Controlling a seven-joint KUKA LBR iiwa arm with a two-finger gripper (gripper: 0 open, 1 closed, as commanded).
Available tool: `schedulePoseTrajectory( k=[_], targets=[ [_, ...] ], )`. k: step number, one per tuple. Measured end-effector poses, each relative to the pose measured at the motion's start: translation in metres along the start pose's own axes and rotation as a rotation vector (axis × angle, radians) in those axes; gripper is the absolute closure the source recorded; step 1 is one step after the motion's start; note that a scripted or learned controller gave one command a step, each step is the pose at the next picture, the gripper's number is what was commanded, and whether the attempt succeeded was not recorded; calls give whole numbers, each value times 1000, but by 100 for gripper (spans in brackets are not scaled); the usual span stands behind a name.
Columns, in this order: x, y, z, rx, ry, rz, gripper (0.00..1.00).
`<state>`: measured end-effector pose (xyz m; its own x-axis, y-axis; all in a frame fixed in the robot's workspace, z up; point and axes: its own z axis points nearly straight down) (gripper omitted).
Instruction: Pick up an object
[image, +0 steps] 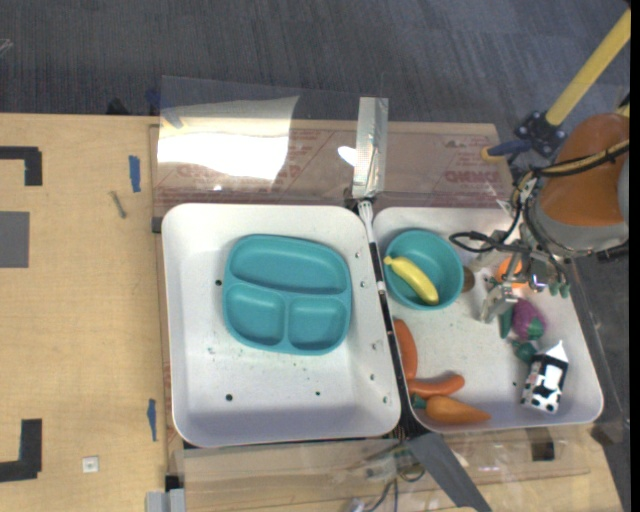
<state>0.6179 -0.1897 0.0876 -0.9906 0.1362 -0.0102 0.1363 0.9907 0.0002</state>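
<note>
The likeliest target is the purple toy (524, 321), lying in the right part of the frame, inside the right bin (590, 400), with something green at its lower end. The gripper (505, 292) hangs just above and to its left, a tangle of metal, wires and an orange spot; I cannot tell how far its fingers stand apart, and nothing shows between them, so I would not call anything held.

Just below the purple toy sits a black-and-white cow (545, 382), near the bin's right wall. Along the bin's lower left lie a few carrots (443, 384), one running up the left wall, two more crossing at the bottom. In the bin's upper left is a teal bowl (424, 267) with a banana (412, 277) in it. The left bin (200, 380) carries a teal divided plate (288, 292). Both bins rest on the desk (70, 300).

What could go wrong: the purple toy looks small and rounded, so a pinch off its middle may squirt it sideways toward the cow or the wall. The fingers may also come down between the toy and the bowl and close on air, since the gripper sits a little left of it.
</note>
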Motion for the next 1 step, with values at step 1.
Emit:
schedulePoseTrajectory(
  k=[1],
  targets=[
    [3,48,-1,3,-1,161,0]
  ],
)
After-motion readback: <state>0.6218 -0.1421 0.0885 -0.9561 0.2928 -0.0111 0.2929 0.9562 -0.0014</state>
